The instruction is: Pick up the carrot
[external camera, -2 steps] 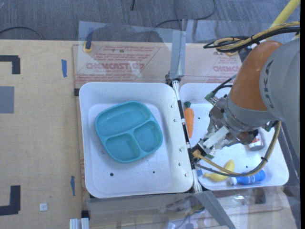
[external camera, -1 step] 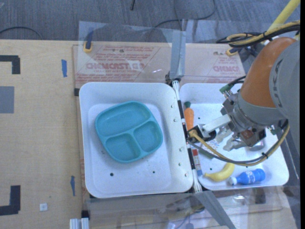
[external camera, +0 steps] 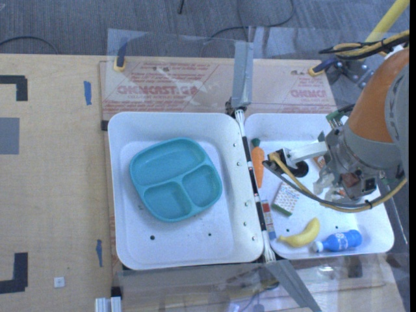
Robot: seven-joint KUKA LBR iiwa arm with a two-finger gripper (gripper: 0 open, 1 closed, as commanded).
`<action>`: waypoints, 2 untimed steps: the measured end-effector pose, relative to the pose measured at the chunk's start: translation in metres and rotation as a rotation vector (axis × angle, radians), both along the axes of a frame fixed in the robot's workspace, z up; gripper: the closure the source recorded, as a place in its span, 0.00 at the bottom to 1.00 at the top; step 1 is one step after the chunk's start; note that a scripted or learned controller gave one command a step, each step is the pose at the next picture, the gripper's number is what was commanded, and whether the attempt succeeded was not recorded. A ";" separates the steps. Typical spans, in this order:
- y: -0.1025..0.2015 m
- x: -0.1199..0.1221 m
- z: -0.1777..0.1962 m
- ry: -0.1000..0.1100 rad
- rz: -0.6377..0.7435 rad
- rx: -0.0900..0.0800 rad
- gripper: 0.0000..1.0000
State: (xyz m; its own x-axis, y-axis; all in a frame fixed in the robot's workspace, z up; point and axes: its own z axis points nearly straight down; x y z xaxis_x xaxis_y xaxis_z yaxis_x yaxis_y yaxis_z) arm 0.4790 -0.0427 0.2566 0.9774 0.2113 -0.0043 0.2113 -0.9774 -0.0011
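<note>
Small orange carrot lies lengthwise along the right white bin's left wall, left of the hand; finger state unclear.

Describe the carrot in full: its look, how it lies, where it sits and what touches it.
The carrot is small, orange and tapered, with a dark green tuft at its far end; it looks like a plastic toy. It lies flat in the right bin, lengthwise along the left wall, tip toward the near side. It seems to rest against that wall. The pincer is off to its right, not touching it.
</note>
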 end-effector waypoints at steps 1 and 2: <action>0.012 0.001 0.052 -0.001 -0.006 0.000 1.00; -0.003 0.000 -0.005 0.001 -0.012 0.002 1.00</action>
